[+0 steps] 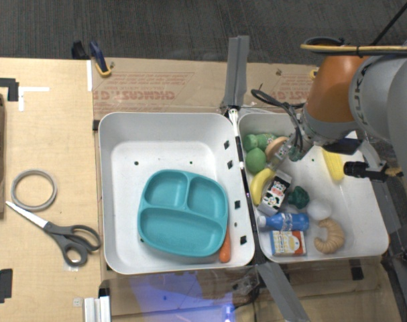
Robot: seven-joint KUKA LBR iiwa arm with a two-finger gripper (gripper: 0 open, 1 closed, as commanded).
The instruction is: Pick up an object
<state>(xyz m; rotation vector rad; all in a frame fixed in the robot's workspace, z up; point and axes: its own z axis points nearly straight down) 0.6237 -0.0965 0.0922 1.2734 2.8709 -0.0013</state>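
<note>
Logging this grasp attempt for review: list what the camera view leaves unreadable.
- Gripper: its tip is blurred and partly hidden by the arm, so any hold is unclear.
- Carrot: mostly hidden under the teal plate.
- Small carton: label too small to read.

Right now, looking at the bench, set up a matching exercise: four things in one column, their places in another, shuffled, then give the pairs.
Things:
1. teal plate
2. scissors
3. croissant
4. carrot

Places:
A. on the bench, left of both bins
B. right bin, near front corner
C. left bin, beside the plate's right edge
D. middle of the left bin

Pairs: 1-D, 2-A, 3-B, 4-C
</note>
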